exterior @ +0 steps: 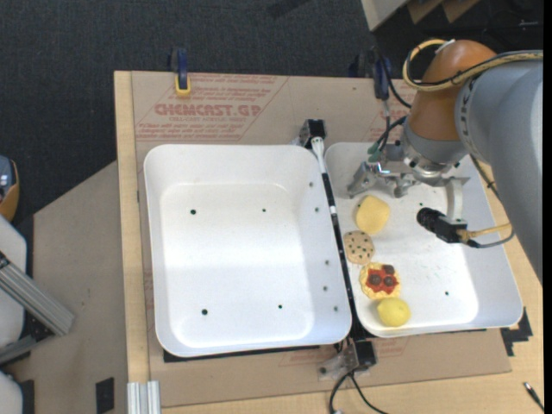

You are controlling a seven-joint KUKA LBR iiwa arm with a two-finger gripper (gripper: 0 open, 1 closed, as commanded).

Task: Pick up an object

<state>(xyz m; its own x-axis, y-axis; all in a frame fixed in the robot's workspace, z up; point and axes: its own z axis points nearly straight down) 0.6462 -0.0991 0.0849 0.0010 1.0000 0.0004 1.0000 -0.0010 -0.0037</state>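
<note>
Several toy food pieces lie in the right bin (483,304). A pale yellow piece (373,215) sits near the bin's left wall. Below it come a speckled cookie (359,247), a round red-topped pizza piece (380,280) and a yellow lemon-like ball (394,311). My gripper (379,182) hangs at the far left part of the right bin, just beyond the pale yellow piece and close above it. Nothing shows in its grasp. The orange band and grey arm (448,93) reach in from the upper right.
The left bin (172,171) lies beside the right one, with a black divider rail (329,210) between them. A black part with a cable (440,225) hangs off the arm over the right bin. Blue clamps (180,62) hold the board at the back.
</note>
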